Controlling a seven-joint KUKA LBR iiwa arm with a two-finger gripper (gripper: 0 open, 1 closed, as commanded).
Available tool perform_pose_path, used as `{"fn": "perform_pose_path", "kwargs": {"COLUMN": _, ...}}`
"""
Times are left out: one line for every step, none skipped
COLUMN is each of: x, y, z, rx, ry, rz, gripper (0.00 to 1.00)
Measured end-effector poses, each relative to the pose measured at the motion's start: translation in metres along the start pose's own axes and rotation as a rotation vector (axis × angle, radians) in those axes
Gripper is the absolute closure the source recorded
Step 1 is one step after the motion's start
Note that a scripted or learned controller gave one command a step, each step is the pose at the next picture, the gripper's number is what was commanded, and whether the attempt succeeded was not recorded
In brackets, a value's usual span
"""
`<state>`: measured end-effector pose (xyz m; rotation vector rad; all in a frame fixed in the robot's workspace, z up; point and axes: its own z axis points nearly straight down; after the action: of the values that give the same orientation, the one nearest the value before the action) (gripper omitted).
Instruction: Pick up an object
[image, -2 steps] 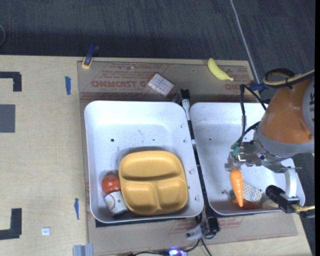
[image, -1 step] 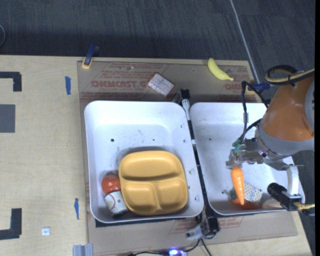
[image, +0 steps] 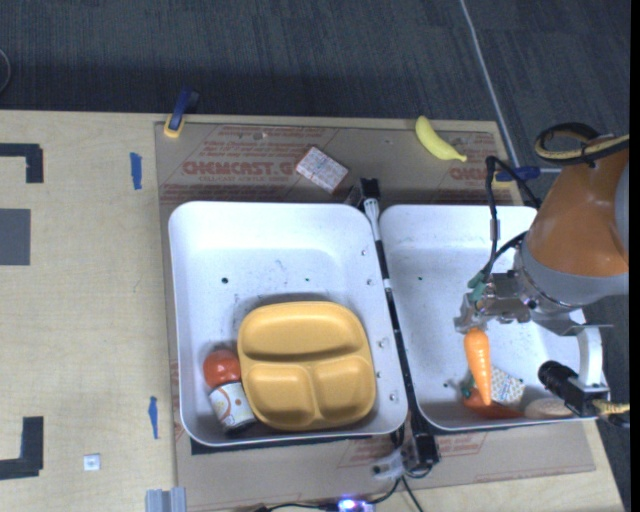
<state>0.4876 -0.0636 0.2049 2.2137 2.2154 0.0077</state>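
The grasp step is judged in hand: the pincer (image: 487, 312) is seen low in the right white shallow bin (image: 430, 260), just above the orange plastic carrot (image: 478, 362), finger state cannot be told, and a firm closing then lift is needed.

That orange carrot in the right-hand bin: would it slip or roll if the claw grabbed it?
The carrot looks like smooth, stiff plastic, so probably light but slippery. Its tapered, rounded shape may squirt from the gripper or roll. It lies near the bin edge, which could stop it.
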Motion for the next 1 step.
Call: {"fn": "perform_pose_path", "kwargs": {"x": 0.0001, "y": 0.0017, "z": -0.0102, "rx": -0.004, "ry": -0.001, "rz": -0.001, "gripper": 1.00}}
